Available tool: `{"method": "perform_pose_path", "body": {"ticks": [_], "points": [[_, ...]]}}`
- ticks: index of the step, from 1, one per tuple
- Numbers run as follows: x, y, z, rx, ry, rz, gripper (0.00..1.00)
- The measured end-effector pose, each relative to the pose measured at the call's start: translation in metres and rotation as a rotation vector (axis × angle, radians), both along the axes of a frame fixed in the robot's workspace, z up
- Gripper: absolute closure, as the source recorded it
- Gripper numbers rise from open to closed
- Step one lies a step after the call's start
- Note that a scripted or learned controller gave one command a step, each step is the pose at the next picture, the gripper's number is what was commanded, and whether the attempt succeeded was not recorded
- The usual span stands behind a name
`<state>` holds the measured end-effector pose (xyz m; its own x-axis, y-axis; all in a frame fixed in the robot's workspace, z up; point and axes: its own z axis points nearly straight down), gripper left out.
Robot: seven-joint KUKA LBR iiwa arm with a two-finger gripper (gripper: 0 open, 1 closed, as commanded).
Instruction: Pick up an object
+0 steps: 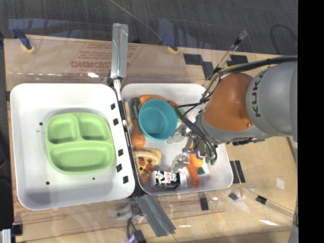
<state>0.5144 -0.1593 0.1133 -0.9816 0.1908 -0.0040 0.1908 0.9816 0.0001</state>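
Observation:
The right bin (223, 158) holds several toys. A teal cup (158, 118) stands near its middle, with an orange piece (137, 137) to its left and another orange piece (150, 99) behind it. A pizza slice (147, 159) lies at the front left, beside a black-and-white box (166, 178). An orange carrot (194, 170) lies at the front right with a green piece (203, 170) against it. My gripper (192, 155) is down in the bin, right of the cup and just above the carrot. Cables and the wrist hide its tips.
The left bin (30, 115) carries a green divided plate (80, 142). A metal bar (119, 49) stands between the bins at the back. The arm's orange band (228, 105) hangs over the right bin's back right corner.

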Motion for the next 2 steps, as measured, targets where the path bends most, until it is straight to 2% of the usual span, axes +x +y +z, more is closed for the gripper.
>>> {"method": "perform_pose_path", "body": {"ticks": [1, 2], "points": [[0.057, 0.054, 0.002, 0.002, 0.006, -0.197, 0.00], [-0.008, 0.025, -0.023, 0.002, 0.006, -0.496, 0.00]]}}
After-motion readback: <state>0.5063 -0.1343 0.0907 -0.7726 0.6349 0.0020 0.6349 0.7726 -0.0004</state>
